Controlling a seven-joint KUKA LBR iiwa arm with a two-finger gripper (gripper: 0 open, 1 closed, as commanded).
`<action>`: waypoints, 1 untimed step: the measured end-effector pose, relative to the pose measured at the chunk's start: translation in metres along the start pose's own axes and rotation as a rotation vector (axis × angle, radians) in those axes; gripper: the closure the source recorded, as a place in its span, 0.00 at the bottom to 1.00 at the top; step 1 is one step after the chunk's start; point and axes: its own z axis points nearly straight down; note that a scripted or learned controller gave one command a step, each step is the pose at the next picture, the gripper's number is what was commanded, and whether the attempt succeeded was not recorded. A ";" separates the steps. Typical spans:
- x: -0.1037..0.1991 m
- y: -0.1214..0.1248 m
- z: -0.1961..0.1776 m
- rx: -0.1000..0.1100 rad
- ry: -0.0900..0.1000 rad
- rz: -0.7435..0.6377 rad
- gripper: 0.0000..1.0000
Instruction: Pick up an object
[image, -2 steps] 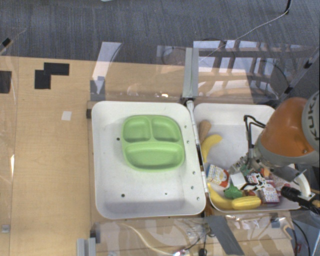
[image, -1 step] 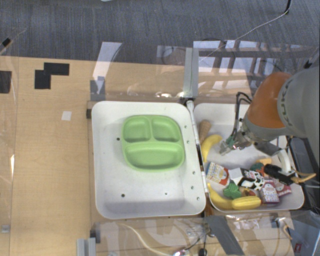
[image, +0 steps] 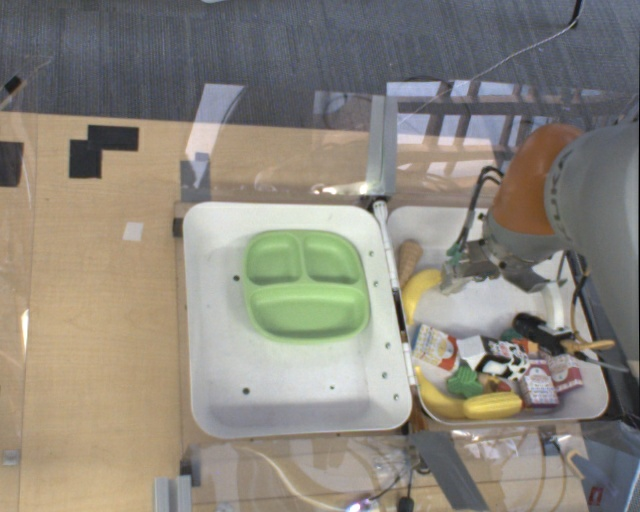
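Wooden bench (image: 90, 300) with black markers at 10 o'clock, grey carpet beyond; left bin (image: 215, 390) holds green tray (image: 304, 283); right bin (image: 590, 395) at 3 o'clock holds banana (image: 420, 290), cartons; gripper (image: 468, 266) above banana, grip state indiscernible.

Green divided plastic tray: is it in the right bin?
No, the green divided plastic tray lies in the left white bin, apart from the toys in the right bin.

Toys crowd the right bin (image: 598, 400) around the banana (image: 422, 290), while bare floor rings the green tray (image: 305, 284).
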 end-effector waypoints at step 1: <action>-0.001 0.000 0.000 0.001 -0.001 0.000 0.00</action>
